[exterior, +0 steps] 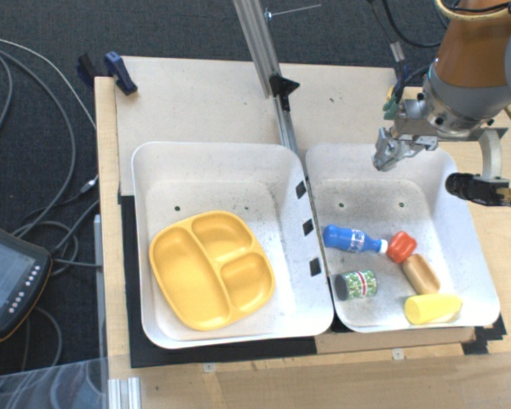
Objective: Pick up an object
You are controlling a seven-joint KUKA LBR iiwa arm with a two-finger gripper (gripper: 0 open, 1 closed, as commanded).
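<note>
Bottle (354, 240) lies in right bin (460, 220).

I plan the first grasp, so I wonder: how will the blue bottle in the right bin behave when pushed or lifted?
The blue bottle lies on its side and looks round, so it may roll when nudged. Its smooth surface could slip. It seems small, probably light.
</note>
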